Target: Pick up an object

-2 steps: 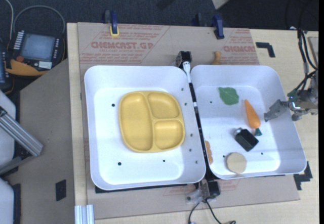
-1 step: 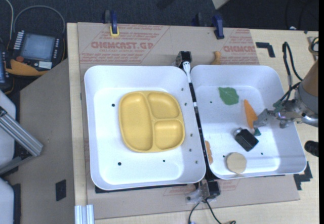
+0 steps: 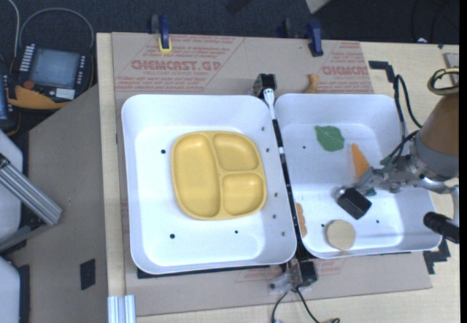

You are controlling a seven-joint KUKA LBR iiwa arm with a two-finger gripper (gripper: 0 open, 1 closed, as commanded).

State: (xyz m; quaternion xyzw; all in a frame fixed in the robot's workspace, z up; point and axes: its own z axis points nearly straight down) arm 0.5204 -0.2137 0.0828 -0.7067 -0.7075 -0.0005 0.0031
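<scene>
The right white bin (image 3: 387, 106) holds a flat green piece (image 3: 330, 137) near its back. A slim orange carrot-like piece (image 3: 360, 160) lies just in front of the green one. A round tan disc (image 3: 340, 234) rests by the bin's front wall. My gripper (image 3: 375, 180) reaches in from the right and hangs low over the middle of this bin. It is just right of and below the orange piece's lower end and above the tan disc. I see nothing held in it.
The left white bin (image 3: 146, 168) holds a yellow divided plate (image 3: 217, 173). A small orange bit (image 3: 300, 218) lies at the right bin's left wall. Blue clamps (image 3: 164, 31) stand on the cardboard behind the bins, and cables run along the right side.
</scene>
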